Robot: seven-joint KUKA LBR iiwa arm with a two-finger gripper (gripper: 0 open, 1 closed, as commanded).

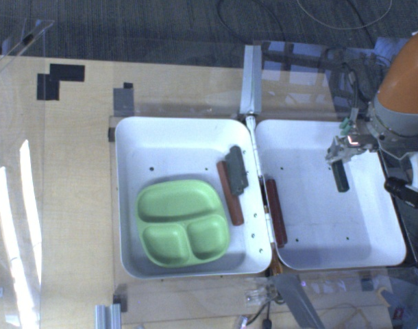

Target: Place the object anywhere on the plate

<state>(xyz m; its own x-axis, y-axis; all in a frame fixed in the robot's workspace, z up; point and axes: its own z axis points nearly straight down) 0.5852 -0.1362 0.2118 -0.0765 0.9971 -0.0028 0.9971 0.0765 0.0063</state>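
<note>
Plate (184, 219), green, three compartments, is seen in the near part of the left bin (137, 146). Just beside its right edge a brown stick (230, 194) lies with its long axis running near-to-far, and a dark grey block (236, 170) overlaps the stick's far end. A second brown stick (275, 212) lies along the left wall of the right bin (312, 225). Farther right, the claw (342, 157) hangs over that bin; its opening cannot be told. A dark stub (341, 180) under it cannot be judged as held object or claw part. The plate lies left and nearer, across the bin wall.
</note>
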